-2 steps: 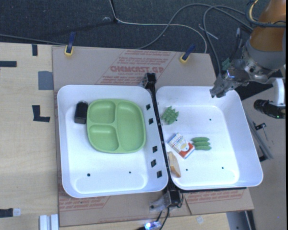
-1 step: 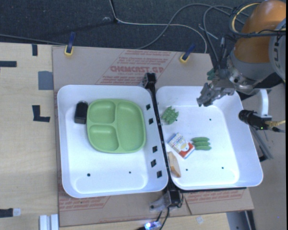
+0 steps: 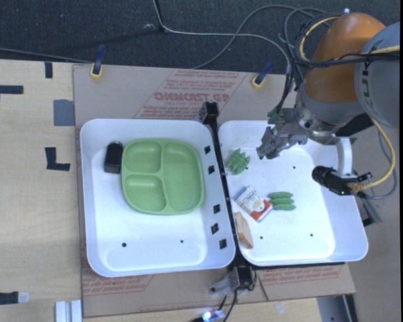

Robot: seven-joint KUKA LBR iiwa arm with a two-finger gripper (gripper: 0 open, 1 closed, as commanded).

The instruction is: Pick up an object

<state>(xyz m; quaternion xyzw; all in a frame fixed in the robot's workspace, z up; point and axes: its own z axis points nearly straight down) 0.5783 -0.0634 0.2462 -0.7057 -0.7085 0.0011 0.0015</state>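
Note:
My gripper (image 3: 267, 149) hangs over the upper left part of the right bin (image 3: 336, 247), with nothing visible between its fingers. Just left of it lies a small green leafy toy (image 3: 238, 161). Lower in the same bin are a white and red packet (image 3: 253, 203), a green pea pod (image 3: 281, 200) and a tan bread-like piece (image 3: 243, 230) by the left wall. In the left bin (image 3: 148, 257), a green divided plate (image 3: 163, 176) lies flat with a small black block (image 3: 113, 157) at its left edge.
The arm's orange band (image 3: 339, 52) and grey wrist loom over the right bin's upper right corner. A black clamp piece (image 3: 332, 178) juts over that bin's right side. Cables loop across the dark mat behind the bins.

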